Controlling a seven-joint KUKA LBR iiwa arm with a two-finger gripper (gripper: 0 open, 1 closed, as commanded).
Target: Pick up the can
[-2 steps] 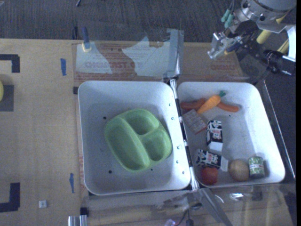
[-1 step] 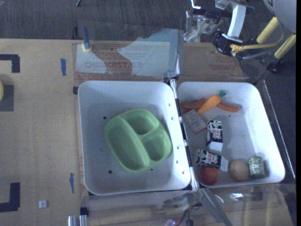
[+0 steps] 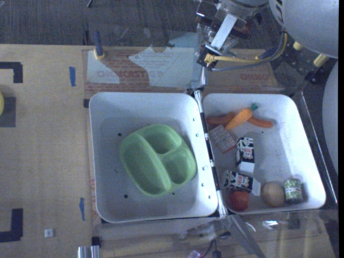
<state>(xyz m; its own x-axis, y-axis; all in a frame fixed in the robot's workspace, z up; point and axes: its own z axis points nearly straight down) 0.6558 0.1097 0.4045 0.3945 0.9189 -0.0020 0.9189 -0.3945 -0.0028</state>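
Above the bins, we cannot tell the pincer's (image 3: 210,55) state. We see the can (image 3: 293,190) well apart, in the right bin's (image 3: 301,117) near corner.

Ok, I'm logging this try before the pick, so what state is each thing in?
gripper: raised behind the bins, holding nothing
can: upright, right bin's near right corner
green plate: right side up, in left bin
carrot: lying flat
milk carton: lying on its side
second milk carton: lying on its side
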